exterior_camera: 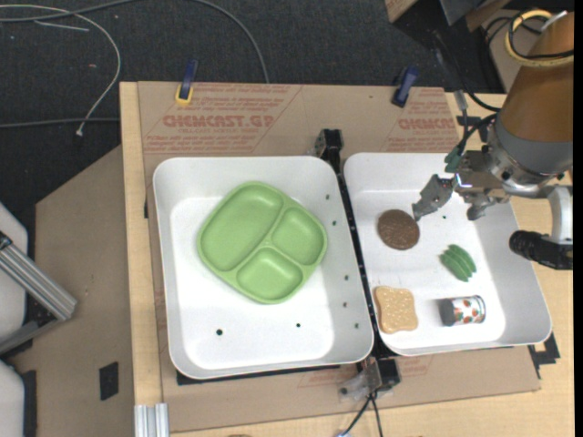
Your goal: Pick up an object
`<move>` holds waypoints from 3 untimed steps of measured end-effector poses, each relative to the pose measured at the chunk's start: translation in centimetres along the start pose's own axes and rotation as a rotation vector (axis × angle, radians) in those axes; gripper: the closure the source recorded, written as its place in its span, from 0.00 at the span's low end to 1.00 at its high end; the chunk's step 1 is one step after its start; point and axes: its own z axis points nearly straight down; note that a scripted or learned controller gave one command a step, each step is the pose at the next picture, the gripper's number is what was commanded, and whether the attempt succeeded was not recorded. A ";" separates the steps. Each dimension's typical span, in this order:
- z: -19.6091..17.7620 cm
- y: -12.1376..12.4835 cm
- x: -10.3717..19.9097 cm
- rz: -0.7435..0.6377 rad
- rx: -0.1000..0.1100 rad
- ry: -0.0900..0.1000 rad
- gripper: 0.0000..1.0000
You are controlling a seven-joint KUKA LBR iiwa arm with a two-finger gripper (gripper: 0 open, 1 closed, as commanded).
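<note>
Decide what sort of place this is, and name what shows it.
Probably a robotics lab test bench: a grey arm's two-finger gripper hangs over two shallow white plastic bins, with clamped cardboard sheeting beneath and loose cables on the floor.

Looking like a robotics lab: two white bins (351, 244) sitting on a cardboard-covered bench (228, 116) held by blue clamps (188, 78), loose cables (100, 35) trailing over dark carpet, a grey-and-orange arm (537, 98) reaching in, aluminium framing (32, 280) standing alongside.

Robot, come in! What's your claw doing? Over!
Gripper open, holding nothing, above right bin. Brown cookie closest, just below. Nothing in the way.
</note>
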 end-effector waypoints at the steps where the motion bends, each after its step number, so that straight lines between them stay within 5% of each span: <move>1: -0.6 0.2 0.0 -0.003 -0.012 -0.001 0.00; 3: 10.6 -0.1 -1.1 -0.001 -0.006 0.000 0.00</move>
